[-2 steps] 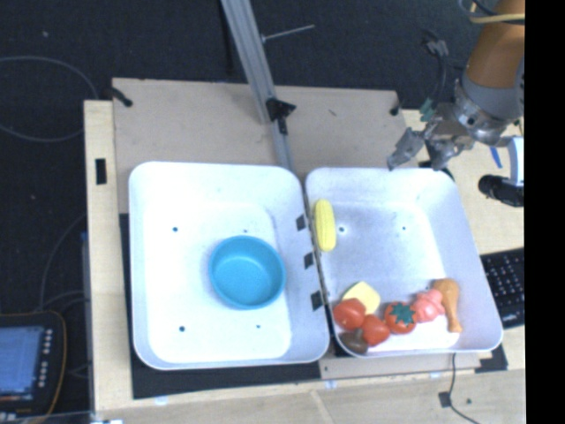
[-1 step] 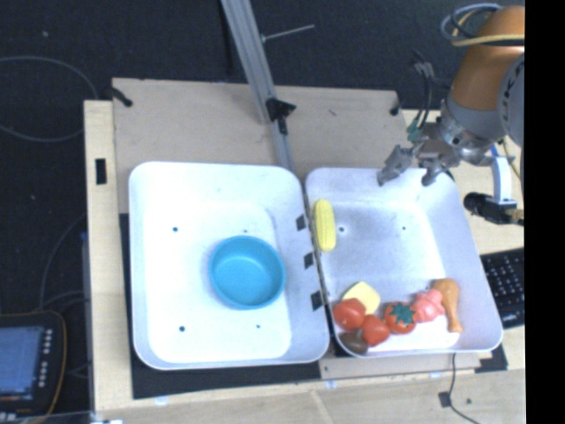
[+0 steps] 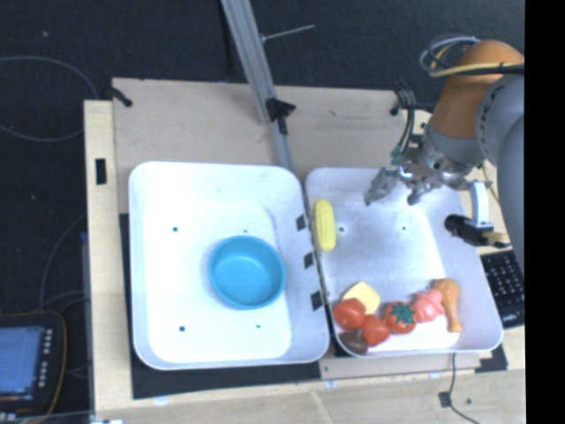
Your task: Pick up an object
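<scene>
Gripper (image 3: 395,190) over right bin (image 3: 388,237) far end, jaws spread, holding nothing. One corn (image 3: 324,224); one bowl (image 3: 246,272) in left bin (image 3: 177,201); two tomatoes (image 3: 350,313).

Two shallow white bins side by side on the surface (image 3: 203,122). In the left bin (image 3: 168,193), a blue bowl (image 3: 246,272), upright. In the right bin (image 3: 388,237), a yellow corn cob (image 3: 324,224) near the left wall; along the near edge, a yellow wedge (image 3: 361,296), red tomatoes (image 3: 362,321), a pink piece (image 3: 429,305) and an orange piece (image 3: 450,300), clustered together. Above the far right corner, the pincer (image 3: 394,190), fingers spread, holding nothing.
</scene>
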Available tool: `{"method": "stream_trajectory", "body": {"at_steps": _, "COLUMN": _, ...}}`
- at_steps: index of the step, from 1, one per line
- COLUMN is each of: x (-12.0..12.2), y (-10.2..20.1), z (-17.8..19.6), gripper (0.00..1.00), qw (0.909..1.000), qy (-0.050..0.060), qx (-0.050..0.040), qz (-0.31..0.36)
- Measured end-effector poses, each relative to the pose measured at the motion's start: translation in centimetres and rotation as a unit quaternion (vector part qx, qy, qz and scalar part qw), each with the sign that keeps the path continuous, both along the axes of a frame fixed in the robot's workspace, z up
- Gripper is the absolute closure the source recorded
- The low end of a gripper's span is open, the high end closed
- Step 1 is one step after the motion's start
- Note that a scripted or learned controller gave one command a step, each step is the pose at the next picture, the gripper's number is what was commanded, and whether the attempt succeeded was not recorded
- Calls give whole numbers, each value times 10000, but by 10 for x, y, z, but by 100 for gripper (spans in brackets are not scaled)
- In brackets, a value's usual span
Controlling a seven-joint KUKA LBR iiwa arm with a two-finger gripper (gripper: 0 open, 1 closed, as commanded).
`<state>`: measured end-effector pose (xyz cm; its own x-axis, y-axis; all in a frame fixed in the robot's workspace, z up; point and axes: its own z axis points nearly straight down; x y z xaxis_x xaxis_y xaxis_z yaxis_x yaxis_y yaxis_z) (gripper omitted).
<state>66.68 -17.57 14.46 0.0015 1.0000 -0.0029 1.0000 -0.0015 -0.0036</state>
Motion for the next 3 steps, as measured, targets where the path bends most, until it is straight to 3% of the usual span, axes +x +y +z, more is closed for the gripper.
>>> {"method": "stream_trajectory", "body": {"at_steps": 1, "x": 1, "y": -1, "z": -44, "gripper": 0, "qw": 10000, "qy": -19, "qx": -2, "qz": 1}}
{"method": "stream_trajectory", "body": {"at_steps": 2, "x": 2, "y": -3, "z": -28, "gripper": 100, "qw": 10000, "qy": -61, "qx": -16, "qz": 5}}
{"method": "stream_trajectory", "body": {"at_steps": 3, "x": 4, "y": 0, "z": 39, "gripper": 100, "qw": 10000, "qy": -52, "qx": 18, "qz": 27}}
